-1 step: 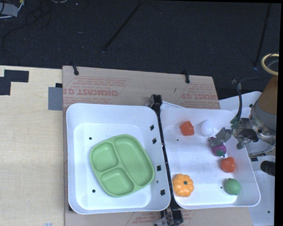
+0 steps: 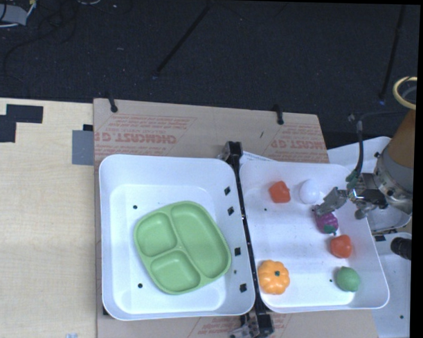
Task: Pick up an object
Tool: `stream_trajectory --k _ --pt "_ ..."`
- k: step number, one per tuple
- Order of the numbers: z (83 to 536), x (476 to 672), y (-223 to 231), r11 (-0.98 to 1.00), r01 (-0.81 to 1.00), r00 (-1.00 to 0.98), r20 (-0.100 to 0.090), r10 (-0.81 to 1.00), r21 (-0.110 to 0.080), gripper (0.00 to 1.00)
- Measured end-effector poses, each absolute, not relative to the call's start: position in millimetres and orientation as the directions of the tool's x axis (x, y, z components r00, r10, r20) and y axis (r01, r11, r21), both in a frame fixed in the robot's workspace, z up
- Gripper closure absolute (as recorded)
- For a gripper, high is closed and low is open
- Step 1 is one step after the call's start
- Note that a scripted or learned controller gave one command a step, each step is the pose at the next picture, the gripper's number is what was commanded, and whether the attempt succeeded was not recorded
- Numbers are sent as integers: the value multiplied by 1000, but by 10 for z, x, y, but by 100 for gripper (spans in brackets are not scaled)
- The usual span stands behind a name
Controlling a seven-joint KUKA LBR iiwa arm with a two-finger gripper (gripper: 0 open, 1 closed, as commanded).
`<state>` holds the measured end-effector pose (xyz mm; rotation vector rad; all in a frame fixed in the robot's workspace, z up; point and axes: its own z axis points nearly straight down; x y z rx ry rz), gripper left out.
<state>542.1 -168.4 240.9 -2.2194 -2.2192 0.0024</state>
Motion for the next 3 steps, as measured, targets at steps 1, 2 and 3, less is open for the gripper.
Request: stream_trajectory --k 1,2,3 --pt "1968 5395 -1641 0 1000 0 2 1000 -7 0" --pt "1343 5397 -1691 0 1000 0 2 1000 -9 0" --pt "856 5399 -1668 0 1000 0 4 1000 -4 0"
